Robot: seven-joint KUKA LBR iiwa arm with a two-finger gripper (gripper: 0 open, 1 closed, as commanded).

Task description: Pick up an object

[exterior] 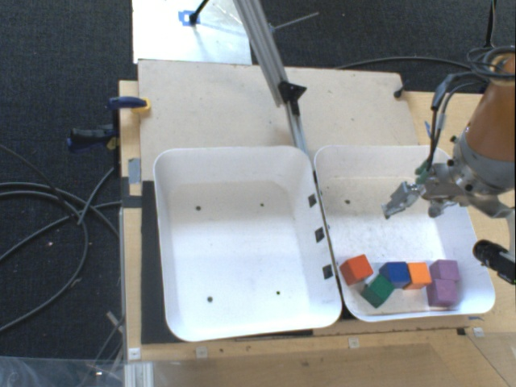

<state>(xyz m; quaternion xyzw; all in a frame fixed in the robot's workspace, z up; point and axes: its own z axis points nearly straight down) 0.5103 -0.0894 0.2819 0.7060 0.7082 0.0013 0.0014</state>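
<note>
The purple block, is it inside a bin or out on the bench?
Inside. The purple block sits on the floor of the right bin, in its near corner beside a small orange block.

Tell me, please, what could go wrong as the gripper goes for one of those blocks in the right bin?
The blocks sit packed together: the green block touches the blue block and the red block, so fingers may not fit between them. The purple block lies near the right bin's rim, risking a collision. The gripper hangs well off them.
</note>
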